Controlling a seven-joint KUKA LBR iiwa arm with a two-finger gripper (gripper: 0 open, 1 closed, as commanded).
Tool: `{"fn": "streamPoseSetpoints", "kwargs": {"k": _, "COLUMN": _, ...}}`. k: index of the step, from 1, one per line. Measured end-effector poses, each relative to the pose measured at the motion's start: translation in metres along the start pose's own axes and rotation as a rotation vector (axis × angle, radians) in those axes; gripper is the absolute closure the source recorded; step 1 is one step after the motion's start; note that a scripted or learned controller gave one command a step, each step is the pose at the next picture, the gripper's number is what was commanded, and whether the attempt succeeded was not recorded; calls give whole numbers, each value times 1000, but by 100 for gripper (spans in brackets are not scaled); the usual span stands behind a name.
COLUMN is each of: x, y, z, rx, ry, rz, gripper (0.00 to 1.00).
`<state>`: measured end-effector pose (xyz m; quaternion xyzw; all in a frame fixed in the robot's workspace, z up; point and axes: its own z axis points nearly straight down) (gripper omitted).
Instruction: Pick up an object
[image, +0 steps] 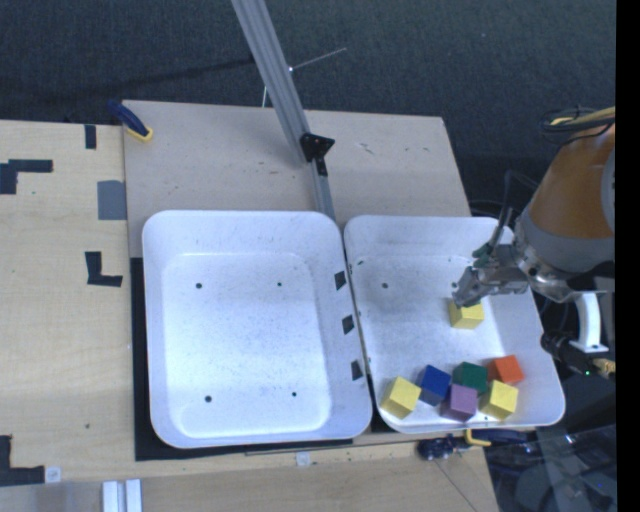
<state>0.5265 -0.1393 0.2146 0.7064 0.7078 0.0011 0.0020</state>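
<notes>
Two white bins sitting side by side on the tabletop in the camera view: left bin bare, right bin carrying the blocks. Hovering low over the right bin, end effector touching or just above a lone yellow cube; impossible to tell how far open, or whether gripping anything. Lying clustered near the front wall: another yellow block, blue, green, purple, orange, a third yellow. Judging the step as closing in on the lone cube. Calling next for straddling it squarely, closing, then lifting straight up.
</notes>
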Motion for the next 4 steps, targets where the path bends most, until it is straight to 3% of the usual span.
{"fn": "streamPoseSetpoints", "kwargs": {"k": 4, "x": 208, "y": 20, "z": -29, "rx": 6, "ry": 4, "rz": -6, "gripper": 100}}
